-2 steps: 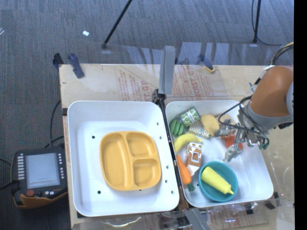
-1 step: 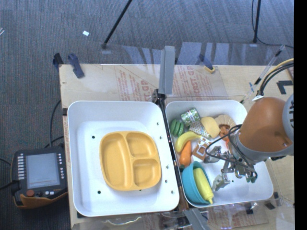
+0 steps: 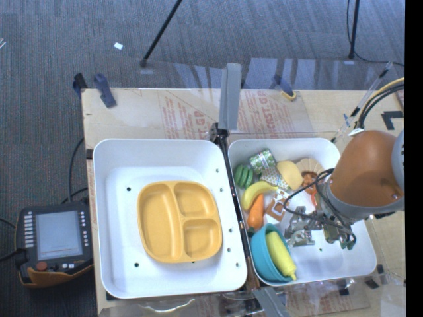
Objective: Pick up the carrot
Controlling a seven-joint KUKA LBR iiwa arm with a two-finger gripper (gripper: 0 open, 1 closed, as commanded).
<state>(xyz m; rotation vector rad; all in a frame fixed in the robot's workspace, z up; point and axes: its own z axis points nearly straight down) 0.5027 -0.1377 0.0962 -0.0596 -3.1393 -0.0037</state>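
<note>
I am seeing the small orange carrot (image 3: 256, 211) lying ungrasped in the right white bin (image 3: 350, 259); the end effector (image 3: 301, 233) is hovering beside it, and I cannot tell its grip state; pickup remains.

Arm (image 3: 367, 170) hides part of right bin (image 3: 360, 256)

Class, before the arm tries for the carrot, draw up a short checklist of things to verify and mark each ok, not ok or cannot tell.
1. Small orange carrot in view in the right white bin: ok.
2. Carrot free of neighbours: not ok; curved yellow banana and round blue bowl crowd it.
3. Metal two-finger gripper above the carrot: not ok; it sits to the carrot's right.
4. Gripper ready to grasp: cannot tell.
5. Nothing lying on the carrot: ok.
</note>
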